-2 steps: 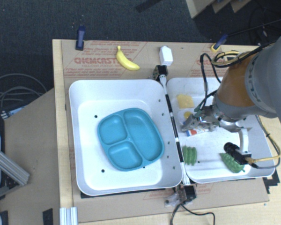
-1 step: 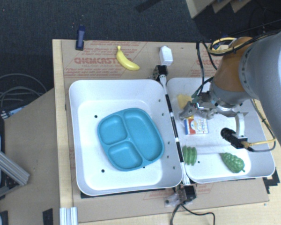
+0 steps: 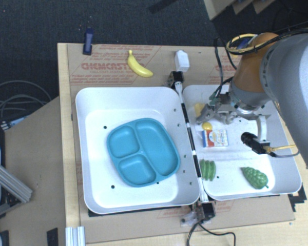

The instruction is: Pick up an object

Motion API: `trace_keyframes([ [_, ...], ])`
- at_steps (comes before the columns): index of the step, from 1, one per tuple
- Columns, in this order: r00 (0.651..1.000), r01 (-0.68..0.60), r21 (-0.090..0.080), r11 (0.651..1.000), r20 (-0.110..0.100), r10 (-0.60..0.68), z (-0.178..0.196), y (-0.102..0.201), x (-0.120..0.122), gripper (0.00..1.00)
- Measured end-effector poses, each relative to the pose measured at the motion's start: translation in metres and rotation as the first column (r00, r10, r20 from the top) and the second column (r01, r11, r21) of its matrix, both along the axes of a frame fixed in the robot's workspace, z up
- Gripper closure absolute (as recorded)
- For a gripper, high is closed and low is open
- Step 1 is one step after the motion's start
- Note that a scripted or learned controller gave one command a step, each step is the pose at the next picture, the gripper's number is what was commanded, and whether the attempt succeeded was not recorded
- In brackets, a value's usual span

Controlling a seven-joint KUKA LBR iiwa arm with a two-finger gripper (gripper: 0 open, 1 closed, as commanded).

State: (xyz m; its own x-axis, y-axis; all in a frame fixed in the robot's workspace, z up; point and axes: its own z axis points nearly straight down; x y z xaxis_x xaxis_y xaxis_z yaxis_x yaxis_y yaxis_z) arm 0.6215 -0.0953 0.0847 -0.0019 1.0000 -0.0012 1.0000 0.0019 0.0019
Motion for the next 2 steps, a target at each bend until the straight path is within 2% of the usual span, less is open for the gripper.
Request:
trace_keyframes([
  [1,1.000,-0.001,-0.001,1.000,0.003,0.001,0.0108,0.0003,0.0008,1.00],
  [2,1.000,-0.001,-0.001,1.000,0.002,0.001,0.0106,0.0005,0.0007,0.00],
])
